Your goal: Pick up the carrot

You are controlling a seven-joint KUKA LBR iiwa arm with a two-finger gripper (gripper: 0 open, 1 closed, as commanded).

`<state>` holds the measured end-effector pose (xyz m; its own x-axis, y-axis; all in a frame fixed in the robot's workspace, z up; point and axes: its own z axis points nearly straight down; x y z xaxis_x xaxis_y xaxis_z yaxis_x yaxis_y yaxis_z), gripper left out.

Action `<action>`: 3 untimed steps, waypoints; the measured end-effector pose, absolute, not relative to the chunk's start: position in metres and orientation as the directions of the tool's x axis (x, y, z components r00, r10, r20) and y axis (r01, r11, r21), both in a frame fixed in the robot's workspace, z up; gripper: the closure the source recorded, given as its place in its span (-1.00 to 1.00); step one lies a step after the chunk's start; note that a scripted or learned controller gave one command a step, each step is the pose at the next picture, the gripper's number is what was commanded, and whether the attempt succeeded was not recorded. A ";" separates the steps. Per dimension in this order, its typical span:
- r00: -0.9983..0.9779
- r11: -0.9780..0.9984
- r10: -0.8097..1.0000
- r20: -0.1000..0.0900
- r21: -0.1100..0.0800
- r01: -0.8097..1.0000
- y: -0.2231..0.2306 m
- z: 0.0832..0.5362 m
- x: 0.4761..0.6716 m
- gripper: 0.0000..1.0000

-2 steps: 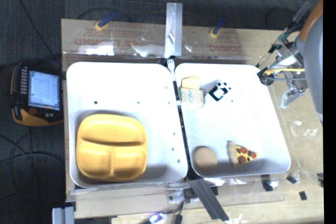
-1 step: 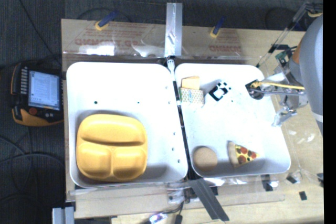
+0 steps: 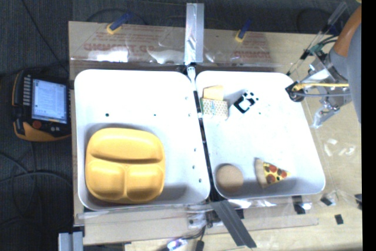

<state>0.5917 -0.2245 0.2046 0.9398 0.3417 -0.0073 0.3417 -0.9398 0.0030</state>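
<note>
My gripper (image 3: 322, 115) hangs at the right edge of the right bin (image 3: 294, 144), just outside its rim, with the grey arm and its orange band above it. It is apart from everything in the bin. In the right bin lie a pizza slice (image 3: 271, 171), a round brown piece (image 3: 229, 176), a pale sandwich block (image 3: 214, 100) against the left wall, and a small black-and-white piece (image 3: 245, 101).
A large yellow bread-shaped toy (image 3: 124, 164) takes up the lower half of the left bin (image 3: 135, 91). A handheld screen device (image 3: 42, 105) sits left of the bench. The middle of the right bin is bare white floor.
</note>
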 end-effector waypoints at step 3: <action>0.980 -0.980 0.198 -0.006 0.002 0.198 -0.225 0.243 0.513 -1.00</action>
<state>0.5134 -0.2252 0.2426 0.9802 0.1977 -0.0059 0.1977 -0.9803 0.0017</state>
